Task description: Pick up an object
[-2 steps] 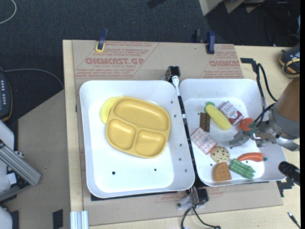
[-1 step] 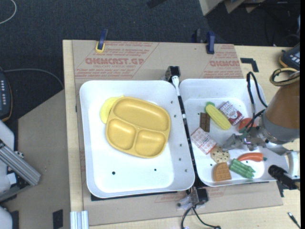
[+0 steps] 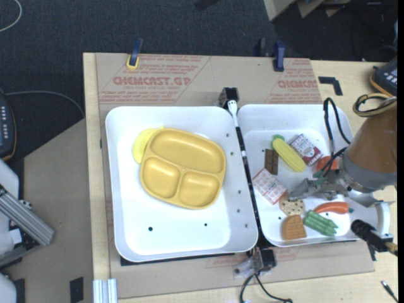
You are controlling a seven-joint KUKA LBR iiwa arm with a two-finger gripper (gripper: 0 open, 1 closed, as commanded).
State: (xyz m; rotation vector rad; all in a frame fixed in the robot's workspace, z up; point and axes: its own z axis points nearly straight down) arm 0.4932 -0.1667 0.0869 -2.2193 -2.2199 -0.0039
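Observation:
The right bin (image 3: 252, 122) holds several small toy foods. A yellow corn cob (image 3: 288, 155) lies beside a brown chocolate bar (image 3: 271, 161) and a red-and-white packet (image 3: 305, 146). A pink-and-white packet (image 3: 268, 185), a speckled cookie (image 3: 291, 206), a brown toast piece (image 3: 293, 228), a green pea pod (image 3: 320, 223) and a red chili (image 3: 331, 207) lie toward the front. My gripper (image 3: 310, 186) is low in this bin, just above the cookie and chili and right of the pink packet. The arm (image 3: 374, 156) partly hides an orange-red item (image 3: 324, 163).
In the left bin (image 3: 120, 188) a yellow divided plate (image 3: 183, 168) rests on a yellow disc (image 3: 141, 145). A black cable (image 3: 329, 115) loops over the right bin's far right. Clamps and cables sit at the bench edges.

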